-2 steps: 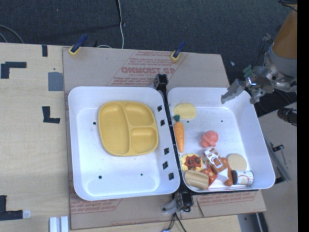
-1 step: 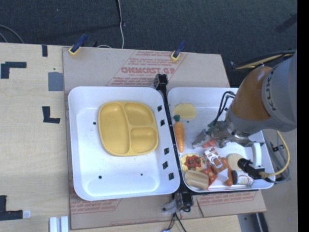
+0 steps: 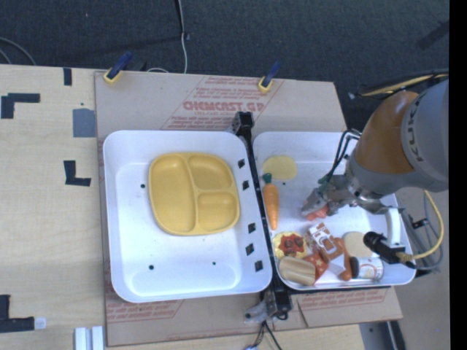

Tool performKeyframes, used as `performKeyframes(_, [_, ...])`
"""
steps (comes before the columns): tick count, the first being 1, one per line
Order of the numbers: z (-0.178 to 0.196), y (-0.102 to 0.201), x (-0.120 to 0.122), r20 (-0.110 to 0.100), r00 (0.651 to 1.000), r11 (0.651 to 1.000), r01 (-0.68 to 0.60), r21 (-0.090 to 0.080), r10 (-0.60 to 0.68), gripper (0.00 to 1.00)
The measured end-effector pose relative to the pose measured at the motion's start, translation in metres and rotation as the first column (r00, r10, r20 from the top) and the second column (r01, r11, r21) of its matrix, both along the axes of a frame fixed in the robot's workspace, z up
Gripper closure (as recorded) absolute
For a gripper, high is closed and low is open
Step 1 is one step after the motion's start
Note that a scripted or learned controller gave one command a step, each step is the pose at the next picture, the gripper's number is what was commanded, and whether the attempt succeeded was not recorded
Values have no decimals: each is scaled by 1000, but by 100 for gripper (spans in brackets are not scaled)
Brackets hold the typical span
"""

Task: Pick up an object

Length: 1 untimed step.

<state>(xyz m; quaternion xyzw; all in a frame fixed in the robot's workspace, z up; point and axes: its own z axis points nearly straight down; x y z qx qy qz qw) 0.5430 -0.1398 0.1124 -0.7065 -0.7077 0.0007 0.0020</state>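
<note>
**Over the right bin: arm low, gripper among the toy food**

Camera view, arm: grey KUKA arm [image 3: 419, 141] enters from the right edge, its orange band [image 3: 387, 141] above the wrist. The wrist is bent downward and leftward into the right bin [image 3: 306, 143].

Camera view, gripper: gripper [image 3: 319, 207] sits low in the middle of the right bin, its tip over a small reddish object [image 3: 315, 214] that lies directly beneath it. Whether the two touch cannot be told. Whether it is spread or pressed together cannot be told, as the mechanism is seen from above and blurred. Nothing can be seen held.

Camera view, contents, placed from the gripper:
- Carrot [image 3: 271, 204], orange with a green top, to the left, lying near the divider between the bins.
- Yellow round piece [image 3: 280, 168], up and to the left, beside the carrot's top.
- Red-and-yellow item [image 3: 291, 244], below and left.
- Hot dog bun [image 3: 297, 270], further below, near the bin's front wall.
- Red-and-white packet [image 3: 326, 243], just below.
- Pale round item [image 3: 355, 243], below and right.
- White cylinder [image 3: 365, 269], below and right, beside the front corner.

Camera view, left bin [image 3: 117, 195]: well to the left of the gripper, holding a yellow divided plate [image 3: 194, 192] lying flat.
</note>
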Motion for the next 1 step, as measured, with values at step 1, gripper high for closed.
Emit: performKeyframes(1, [76,64,21,11,1000,1000,-7,0,7,100])
